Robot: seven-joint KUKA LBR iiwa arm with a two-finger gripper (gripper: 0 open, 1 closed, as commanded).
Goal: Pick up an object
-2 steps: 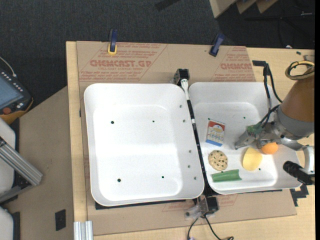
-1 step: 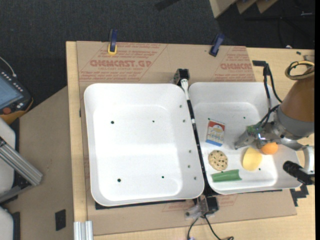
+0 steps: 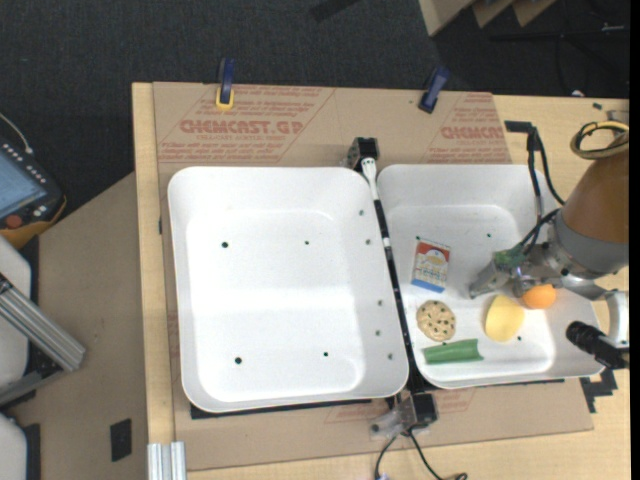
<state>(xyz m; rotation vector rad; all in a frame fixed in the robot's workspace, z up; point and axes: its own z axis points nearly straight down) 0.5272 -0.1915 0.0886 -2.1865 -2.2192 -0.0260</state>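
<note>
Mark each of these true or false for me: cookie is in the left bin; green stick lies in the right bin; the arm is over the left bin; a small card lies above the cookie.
1. The cookie is in the left bin. False: it lies in the right bin.
2. The green stick lies in the right bin. True.
3. The arm is over the left bin. False: it is over the right bin.
4. A small card lies above the cookie. True.

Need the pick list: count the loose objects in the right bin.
5: small carton, cookie, green piece, yellow fruit, orange ball by the claw. The arm may hide more.
</note>
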